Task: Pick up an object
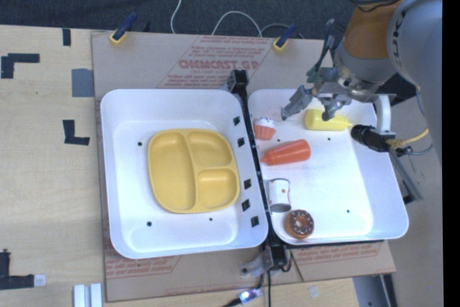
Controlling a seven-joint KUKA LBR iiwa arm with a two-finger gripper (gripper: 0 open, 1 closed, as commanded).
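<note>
My gripper (309,111) hangs over the far part of the right bin (374,198), open, with nothing held between its spread fingers. A yellow block (327,121) lies in the bin just beneath it, and the right finger (332,108) sits over the block's top edge. Closer to the divider are a small cupcake (265,129) with an orange base, an orange carrot-shaped piece (286,152), a small white cup (278,191) and a chocolate donut (299,223).
The left bin (122,118) holds a yellow divided plate (192,170). A black divider rail (246,154) runs between the bins. The right bin's floor is bare around its middle and right side.
</note>
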